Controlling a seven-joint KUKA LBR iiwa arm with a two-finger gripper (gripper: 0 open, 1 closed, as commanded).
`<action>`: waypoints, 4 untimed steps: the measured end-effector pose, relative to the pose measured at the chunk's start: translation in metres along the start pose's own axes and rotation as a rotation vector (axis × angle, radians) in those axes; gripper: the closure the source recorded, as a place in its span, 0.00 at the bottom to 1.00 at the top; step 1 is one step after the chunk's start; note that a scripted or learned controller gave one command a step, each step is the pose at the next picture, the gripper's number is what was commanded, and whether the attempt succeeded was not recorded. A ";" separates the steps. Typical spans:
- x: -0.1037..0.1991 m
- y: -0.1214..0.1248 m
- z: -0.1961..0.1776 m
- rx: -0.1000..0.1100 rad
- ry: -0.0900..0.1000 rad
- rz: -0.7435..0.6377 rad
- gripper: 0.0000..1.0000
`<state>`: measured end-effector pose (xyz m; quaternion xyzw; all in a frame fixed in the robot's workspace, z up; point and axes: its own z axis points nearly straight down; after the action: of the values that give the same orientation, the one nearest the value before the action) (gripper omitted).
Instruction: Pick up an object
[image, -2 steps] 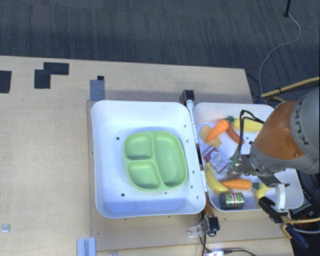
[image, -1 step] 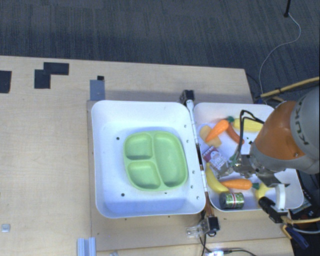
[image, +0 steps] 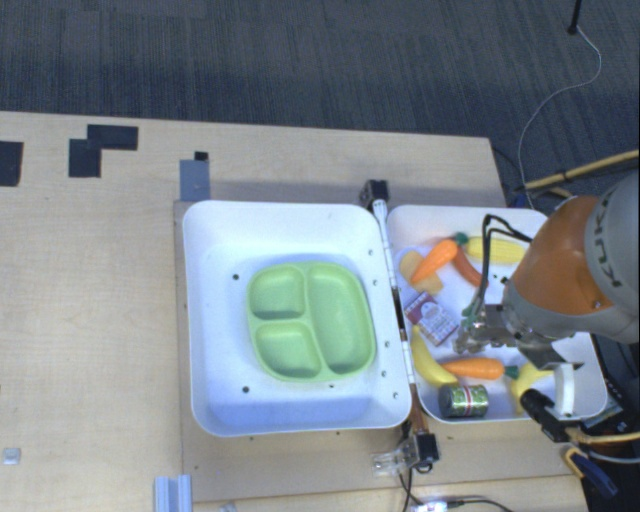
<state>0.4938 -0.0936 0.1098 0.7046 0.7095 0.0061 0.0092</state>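
the right bin (image: 590, 395) holds a jumble of small toy foods and packets, and these are the things on offer to be picked. an orange carrot (image: 433, 260) lies tilted near the bin's far left corner, with a red sausage-like piece (image: 466, 268) just beside it and a yellow corn cob (image: 505, 250) further right along the far wall. a small printed packet (image: 435, 320) sits in the middle. a banana (image: 430, 362) curves along the left wall, a second carrot (image: 474, 369) lies beside it, and a green can (image: 466, 401) rests on its side at the near edge.

the gripper (image: 478, 335) hangs low over the middle of this bin, just right of the packet and above the second carrot. whether its fingers are open or closed cannot be told from here, and nothing can be seen held between them. the grey arm with its orange band (image: 560, 265) covers the bin's right part.

the left bin (image: 210, 330) holds a green divided plate (image: 311, 320), lying flat at its centre. both bins rest on a pale wooden bench (image: 90, 320).
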 end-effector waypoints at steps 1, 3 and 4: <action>0.000 0.000 0.000 0.000 0.000 0.000 0.00; 0.006 0.013 0.011 0.003 -0.002 0.002 1.00; 0.006 0.013 0.011 0.003 -0.001 0.003 0.00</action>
<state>0.5069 -0.0872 0.0993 0.7056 0.7086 0.0044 0.0085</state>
